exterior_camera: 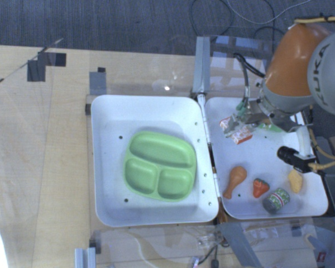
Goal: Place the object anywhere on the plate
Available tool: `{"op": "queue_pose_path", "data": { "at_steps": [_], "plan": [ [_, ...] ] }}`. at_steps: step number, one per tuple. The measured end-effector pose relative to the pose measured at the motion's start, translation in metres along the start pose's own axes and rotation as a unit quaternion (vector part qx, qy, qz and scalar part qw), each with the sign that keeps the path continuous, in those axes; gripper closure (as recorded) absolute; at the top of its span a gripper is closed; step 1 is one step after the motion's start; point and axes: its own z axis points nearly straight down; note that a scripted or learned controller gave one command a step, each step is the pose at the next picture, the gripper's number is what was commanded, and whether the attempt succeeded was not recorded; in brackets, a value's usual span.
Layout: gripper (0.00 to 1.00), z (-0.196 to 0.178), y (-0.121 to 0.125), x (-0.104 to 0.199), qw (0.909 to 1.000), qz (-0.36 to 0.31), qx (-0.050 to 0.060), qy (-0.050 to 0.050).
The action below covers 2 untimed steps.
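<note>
Two white bins sit side by side on the tabletop [39, 149]. Green plate [160, 165] lies in the left bin [106, 127]. Gripper [244, 116], upper part of the right bin [318, 205], pinches a crumpled packet [238, 129]. Drumstick [234, 181], strawberry [260, 187] lie at lower right.

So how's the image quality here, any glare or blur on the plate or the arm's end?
Camera view: even light, the green plate sharp with a soft shadow at its lower left; a small glare spot on the clear panel behind the left bin; the pincer is soft and cluttered over a crumpled wrapper, its grip unclear.
</note>
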Motion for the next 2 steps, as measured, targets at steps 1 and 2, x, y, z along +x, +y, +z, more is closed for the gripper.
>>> {"op": "queue_pose_path", "data": {
  "at_steps": [1,2],
  "plan": [
    [1.0,0.0316,-0.0247,0.0728,0.9986,-0.053,0.002,0.001],
    [0.0,0.0314,-0.0246,0.0724,0.9986,-0.053,0.002,0.001]
  ]
}}
